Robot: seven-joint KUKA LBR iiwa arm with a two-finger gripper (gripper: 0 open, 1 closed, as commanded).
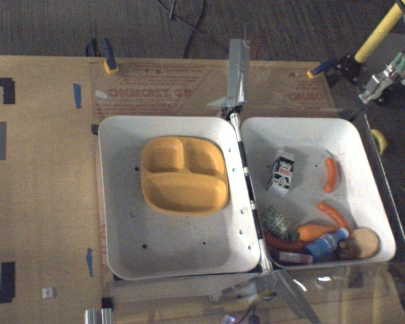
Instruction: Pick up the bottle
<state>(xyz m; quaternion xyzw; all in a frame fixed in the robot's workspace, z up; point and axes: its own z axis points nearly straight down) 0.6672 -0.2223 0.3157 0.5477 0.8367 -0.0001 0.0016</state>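
Note:
The bottle point(326, 243) is small and blue with a pale cap. It lies on its side near the front edge of the right bin point(364, 147). An orange carrot point(315, 231) presses against its far side, and a round tan bun point(366, 241) and a dark brown piece point(348, 250) sit at its right. A dark red item point(283, 243) lies just to its left.
The right bin also holds a small black-and-white carton point(281, 173), two orange-red sausages point(331, 174) point(334, 214) and a green clump point(277, 220). In the left bin point(121, 214) rests an orange divided plate point(184, 174). A metal divider point(237, 79) stands behind the bins.

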